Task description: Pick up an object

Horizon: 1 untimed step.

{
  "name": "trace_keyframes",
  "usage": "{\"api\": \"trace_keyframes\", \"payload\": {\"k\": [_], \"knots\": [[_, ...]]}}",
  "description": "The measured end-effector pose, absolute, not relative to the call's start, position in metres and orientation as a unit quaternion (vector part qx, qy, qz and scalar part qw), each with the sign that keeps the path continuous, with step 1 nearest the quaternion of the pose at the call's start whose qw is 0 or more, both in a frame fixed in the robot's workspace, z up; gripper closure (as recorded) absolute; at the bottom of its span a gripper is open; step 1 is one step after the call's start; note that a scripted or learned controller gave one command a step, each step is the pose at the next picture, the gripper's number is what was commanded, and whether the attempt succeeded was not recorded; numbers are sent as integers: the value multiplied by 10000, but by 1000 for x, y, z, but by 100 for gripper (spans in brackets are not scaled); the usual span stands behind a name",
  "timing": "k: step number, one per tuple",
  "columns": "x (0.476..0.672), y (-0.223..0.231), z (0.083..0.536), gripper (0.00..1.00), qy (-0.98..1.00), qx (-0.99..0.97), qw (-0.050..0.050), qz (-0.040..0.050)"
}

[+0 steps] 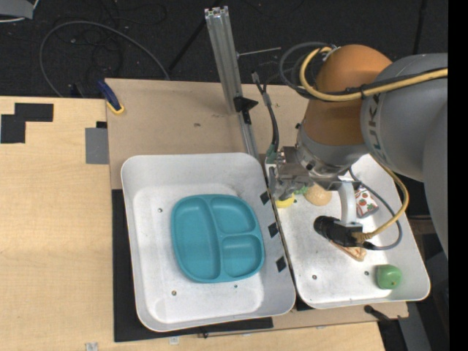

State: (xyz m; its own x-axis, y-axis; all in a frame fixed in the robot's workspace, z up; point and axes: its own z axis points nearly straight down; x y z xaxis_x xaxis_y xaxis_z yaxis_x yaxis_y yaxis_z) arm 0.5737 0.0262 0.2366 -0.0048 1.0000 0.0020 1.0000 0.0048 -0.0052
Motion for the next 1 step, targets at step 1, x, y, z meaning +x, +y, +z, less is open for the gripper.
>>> {"api": "trace_keyframes", "payload": {"k": [1], "knots": [[582, 75, 223, 100, -7087, -7055, 18, 11]]}}
